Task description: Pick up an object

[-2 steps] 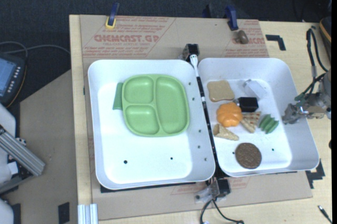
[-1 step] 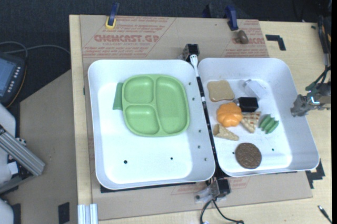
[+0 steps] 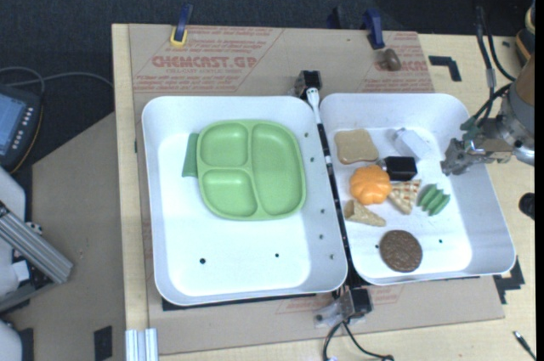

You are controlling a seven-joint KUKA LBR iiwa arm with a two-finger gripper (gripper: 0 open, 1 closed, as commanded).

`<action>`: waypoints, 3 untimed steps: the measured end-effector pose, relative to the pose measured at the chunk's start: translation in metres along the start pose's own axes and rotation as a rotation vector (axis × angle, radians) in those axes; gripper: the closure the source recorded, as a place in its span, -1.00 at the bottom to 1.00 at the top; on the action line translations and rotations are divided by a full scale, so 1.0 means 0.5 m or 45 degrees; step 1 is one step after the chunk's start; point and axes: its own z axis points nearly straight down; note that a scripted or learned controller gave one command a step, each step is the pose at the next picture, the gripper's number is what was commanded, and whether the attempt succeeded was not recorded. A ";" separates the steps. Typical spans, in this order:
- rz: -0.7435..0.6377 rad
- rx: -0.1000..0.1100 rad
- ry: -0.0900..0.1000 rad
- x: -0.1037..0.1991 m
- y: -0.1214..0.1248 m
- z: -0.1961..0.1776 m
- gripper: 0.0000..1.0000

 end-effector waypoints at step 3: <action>0.000 0.003 0.001 0.329 0.105 0.029 1.00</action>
